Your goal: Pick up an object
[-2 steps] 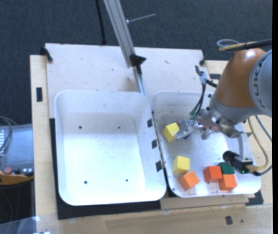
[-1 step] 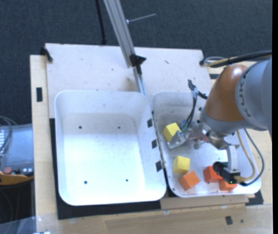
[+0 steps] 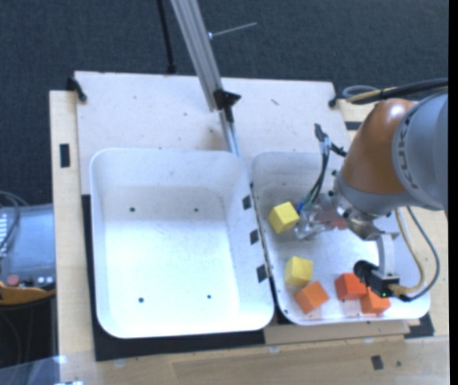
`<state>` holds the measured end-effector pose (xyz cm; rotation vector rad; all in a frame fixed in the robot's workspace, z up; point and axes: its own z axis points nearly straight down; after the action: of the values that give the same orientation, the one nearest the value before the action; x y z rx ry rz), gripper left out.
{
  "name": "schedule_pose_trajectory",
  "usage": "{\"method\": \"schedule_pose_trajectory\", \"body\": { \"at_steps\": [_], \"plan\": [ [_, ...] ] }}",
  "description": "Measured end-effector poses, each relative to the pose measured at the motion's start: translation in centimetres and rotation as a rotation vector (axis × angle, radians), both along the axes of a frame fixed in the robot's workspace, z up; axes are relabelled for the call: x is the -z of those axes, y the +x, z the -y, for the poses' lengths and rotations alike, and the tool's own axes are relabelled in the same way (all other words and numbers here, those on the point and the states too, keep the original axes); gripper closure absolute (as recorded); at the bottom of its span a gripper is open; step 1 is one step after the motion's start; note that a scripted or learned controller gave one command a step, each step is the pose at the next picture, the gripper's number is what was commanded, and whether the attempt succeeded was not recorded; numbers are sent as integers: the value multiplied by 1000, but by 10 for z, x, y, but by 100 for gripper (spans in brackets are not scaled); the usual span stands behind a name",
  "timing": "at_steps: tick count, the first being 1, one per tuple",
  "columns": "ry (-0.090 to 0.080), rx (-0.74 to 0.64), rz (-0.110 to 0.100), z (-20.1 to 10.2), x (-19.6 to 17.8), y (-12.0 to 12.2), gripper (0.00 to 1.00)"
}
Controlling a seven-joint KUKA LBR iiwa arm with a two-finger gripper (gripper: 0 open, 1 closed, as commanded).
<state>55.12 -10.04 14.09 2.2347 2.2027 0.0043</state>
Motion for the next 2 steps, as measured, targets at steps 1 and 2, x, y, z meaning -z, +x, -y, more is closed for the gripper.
{"method": "schedule_pose_trajectory", "body": {
  "at_steps": [1,2],
  "plan": [
    [-1,-4,2,10,-54,8,100],
    [0,-7,-2,12,-68,8,100]
  ]
}}
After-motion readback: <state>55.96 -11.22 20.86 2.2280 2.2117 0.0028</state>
